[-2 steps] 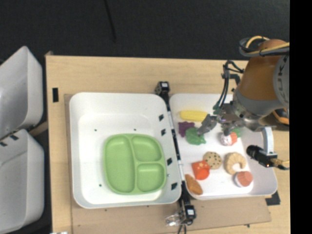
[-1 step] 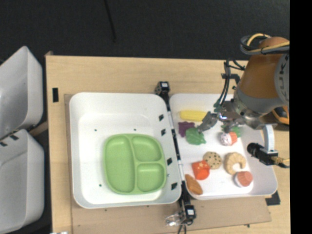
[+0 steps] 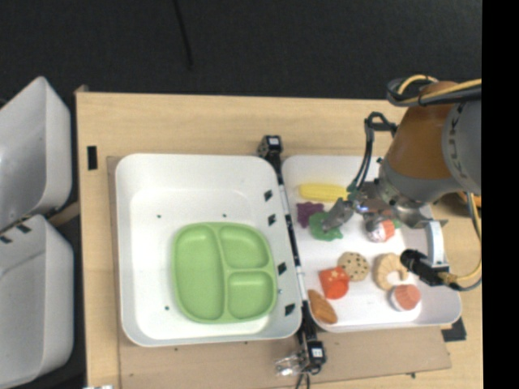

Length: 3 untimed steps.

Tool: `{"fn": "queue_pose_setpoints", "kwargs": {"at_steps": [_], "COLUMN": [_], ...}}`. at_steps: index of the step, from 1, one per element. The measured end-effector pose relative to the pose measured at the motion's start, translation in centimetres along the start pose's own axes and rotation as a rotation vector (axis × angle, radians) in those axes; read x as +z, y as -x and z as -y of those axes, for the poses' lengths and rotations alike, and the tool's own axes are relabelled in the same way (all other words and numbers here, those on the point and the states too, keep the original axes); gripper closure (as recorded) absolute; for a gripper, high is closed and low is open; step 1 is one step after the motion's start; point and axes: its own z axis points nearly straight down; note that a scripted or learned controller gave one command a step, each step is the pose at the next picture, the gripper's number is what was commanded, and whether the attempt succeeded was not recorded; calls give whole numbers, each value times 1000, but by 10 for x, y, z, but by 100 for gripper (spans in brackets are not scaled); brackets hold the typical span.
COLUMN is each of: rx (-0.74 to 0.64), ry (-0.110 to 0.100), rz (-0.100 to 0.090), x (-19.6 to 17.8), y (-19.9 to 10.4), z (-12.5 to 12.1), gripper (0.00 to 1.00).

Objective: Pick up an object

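My gripper [image 3: 354, 215] is low over the back part of the right bin [image 3: 430, 318], under the grey arm with its orange band [image 3: 418, 140]. A green toy [image 3: 327, 228] lies just to its left, beside a purple piece [image 3: 308, 213], and a yellow banana-like piece [image 3: 322, 191] sits behind them. To the right, a small red and white object [image 3: 379, 232] lies right beside the gripper. Whether anything is held is hidden by the wrist.
The front of the right bin holds a cookie [image 3: 353, 264], a red piece [image 3: 334, 283], an orange bread-like piece [image 3: 322, 308], a doughnut [image 3: 388, 270] and a pink round piece [image 3: 405, 297]. A green divided plate [image 3: 223, 272] lies in the left bin [image 3: 146, 185].
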Motion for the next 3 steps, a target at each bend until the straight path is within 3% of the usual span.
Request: {"fn": "queue_pose_setpoints", "kwargs": {"at_steps": [1,2,3], "rx": [5,4,12], "ry": [-2,1,3], "rz": [-1,0,0], "x": [59,68,57], "y": [-7,-6,-5], "z": [-3,-3,-4], "gripper": [0,0,100]}}
